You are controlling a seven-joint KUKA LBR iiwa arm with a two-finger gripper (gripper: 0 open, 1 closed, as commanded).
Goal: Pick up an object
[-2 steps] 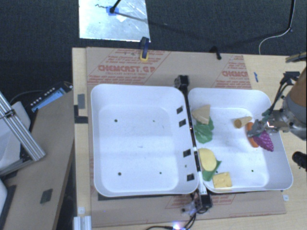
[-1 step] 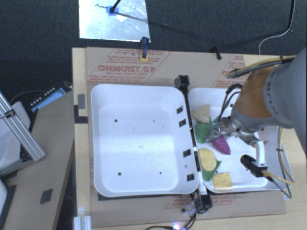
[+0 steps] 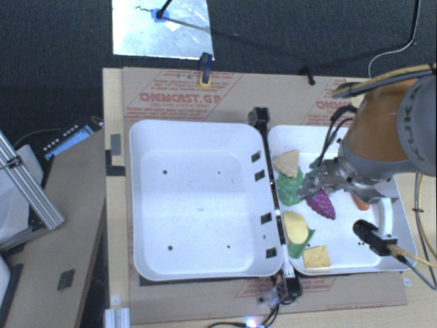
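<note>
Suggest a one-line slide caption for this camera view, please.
KUKA arm's hand low over purple grapes in the right bin.

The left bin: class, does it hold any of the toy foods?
No: the left bin shows bare white floor, while the purple grapes, the yellow pieces and the green items all lie in the right bin.

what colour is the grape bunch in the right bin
Purple. The grape bunch lies in the right bin, clearest in the camera view.
</note>
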